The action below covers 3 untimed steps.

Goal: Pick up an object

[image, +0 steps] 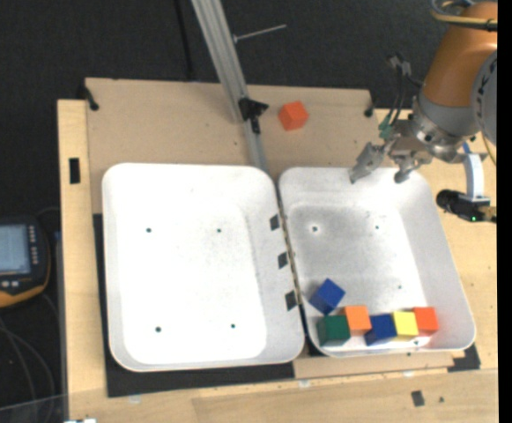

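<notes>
Hand: the hand [382, 166] hung over the far rim of the right bin [441, 236], its two fingers spread wide with nothing between them.
Arm: the arm [454, 69] reached in from the right, orange band above the wrist.
Blocks: six small cubes sat at the near end of the right bin. A blue cube [328, 294] stood tilted, just behind a row of green cube [333, 329], orange cube [358, 319], second blue cube [381, 328], yellow cube [404, 323] and red-orange cube [425, 319], which touched or nearly touched along the near wall.
Stray: a lone orange cube [293, 115] lay on the tabletop [326, 130] beyond both bins.
Left bin: the left bin [119, 236] was well apart from the hand.
Handling: the cubes looked light, rigid and smooth-faced; probably not fragile, but apt to slip or twist if pinched on corners.
Where to grip: the tilted blue cube looked the easiest, having free space on its sides; fingers should close on two opposite flat faces. The row offered little finger room between neighbours.
Progress: nothing lifted yet; the hand was well apart from the cubes.
</notes>
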Each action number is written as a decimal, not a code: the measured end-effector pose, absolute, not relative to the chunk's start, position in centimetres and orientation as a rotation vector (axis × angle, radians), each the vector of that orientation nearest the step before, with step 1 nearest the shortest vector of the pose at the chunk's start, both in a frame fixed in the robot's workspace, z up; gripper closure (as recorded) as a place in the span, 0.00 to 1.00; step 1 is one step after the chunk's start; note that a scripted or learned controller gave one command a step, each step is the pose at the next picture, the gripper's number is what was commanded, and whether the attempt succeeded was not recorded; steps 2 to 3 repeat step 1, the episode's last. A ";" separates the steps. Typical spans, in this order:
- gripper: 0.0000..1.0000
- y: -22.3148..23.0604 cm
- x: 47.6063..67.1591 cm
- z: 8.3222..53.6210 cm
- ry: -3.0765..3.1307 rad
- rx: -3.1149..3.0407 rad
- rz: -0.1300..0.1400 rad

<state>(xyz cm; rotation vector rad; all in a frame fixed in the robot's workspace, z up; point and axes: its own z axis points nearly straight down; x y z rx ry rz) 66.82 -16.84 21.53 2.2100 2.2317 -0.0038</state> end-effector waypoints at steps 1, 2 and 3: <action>0.00 -19.2 60.8 14.3 2.222 2.230 -0.010; 0.00 -19.2 60.8 14.3 2.222 2.230 -0.010; 0.00 -19.2 60.8 14.3 2.222 2.230 -0.010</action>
